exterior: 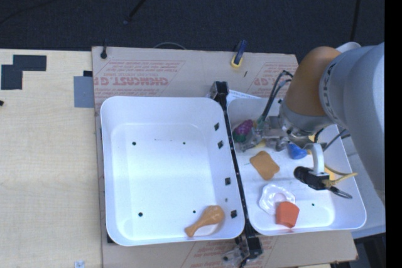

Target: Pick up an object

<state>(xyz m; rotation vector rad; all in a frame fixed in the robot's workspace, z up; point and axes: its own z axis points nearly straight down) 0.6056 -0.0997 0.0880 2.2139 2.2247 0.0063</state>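
The arm (342, 94) is down in the right bin (355, 213), its gripper (271, 135) low among the clutter by a purple-green toy (243, 130). Nothing looks lifted yet, so I'd say the pick is still to come; whether the jaws are apart, I cannot tell. A tan drumstick (206, 220) lies in the left bin (113, 166). The cardboard (144, 75) print is too blurred to read.

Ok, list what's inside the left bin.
The left bin holds one thing, a tan drumstick-shaped toy near its front right corner. Its floor otherwise shows small dark holes. Nothing covers this bin.
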